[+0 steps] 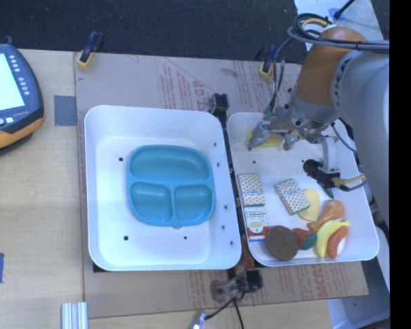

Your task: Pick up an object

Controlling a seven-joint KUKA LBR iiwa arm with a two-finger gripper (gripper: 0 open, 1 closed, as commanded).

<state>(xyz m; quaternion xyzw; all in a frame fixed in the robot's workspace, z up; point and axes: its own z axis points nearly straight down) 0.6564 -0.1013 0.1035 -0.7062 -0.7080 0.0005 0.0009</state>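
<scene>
Gripper (272,134) is lowered at the right bin's (370,252) far end over a yellowish object (255,140); finger state cannot be told. Grasp step judged underway. Closure should be confirmed, then a lift made.

The arm (346,67) is cut off by the view's right edge and covers the far right corner of the right bin (370,249). The gripper (272,137) sits low over a yellowish thing (255,141), too blurred to name, and the grip cannot be made out. The pile of toy food (322,232) overlaps, so single pieces are hard to separate. The tablet (7,98) is cropped at the left edge.
</scene>
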